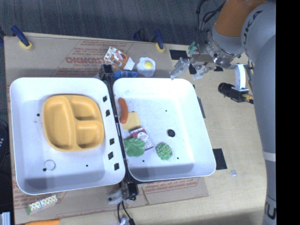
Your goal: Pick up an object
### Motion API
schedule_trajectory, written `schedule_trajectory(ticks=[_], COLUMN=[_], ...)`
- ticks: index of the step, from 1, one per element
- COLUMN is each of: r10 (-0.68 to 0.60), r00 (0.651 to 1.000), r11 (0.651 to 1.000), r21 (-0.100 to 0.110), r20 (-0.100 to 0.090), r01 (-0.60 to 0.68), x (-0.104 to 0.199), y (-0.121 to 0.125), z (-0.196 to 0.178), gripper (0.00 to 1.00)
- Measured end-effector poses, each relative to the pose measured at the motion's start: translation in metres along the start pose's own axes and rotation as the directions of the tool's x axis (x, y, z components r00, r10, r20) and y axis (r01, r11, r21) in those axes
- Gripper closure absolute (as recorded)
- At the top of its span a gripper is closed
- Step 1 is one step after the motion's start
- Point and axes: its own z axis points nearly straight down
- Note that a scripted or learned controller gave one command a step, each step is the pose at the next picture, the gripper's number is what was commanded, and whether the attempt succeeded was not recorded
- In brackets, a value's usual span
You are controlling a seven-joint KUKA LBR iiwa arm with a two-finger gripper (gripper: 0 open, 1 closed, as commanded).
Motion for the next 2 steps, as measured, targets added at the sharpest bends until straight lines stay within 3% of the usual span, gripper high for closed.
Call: schedule_trajectory(ticks=[1, 2], r10=[0.145, 0.140], r00=[0.989, 0.990], r11=[0.989, 0.990], r21=[0.006, 0.001], r20=[-0.002, 0.000], r01=[-0.145, -0.140], x=[0.032, 0.087], y=[-0.004, -0.015], z=[0.147, 0.182], gripper=[0.00, 0.00])
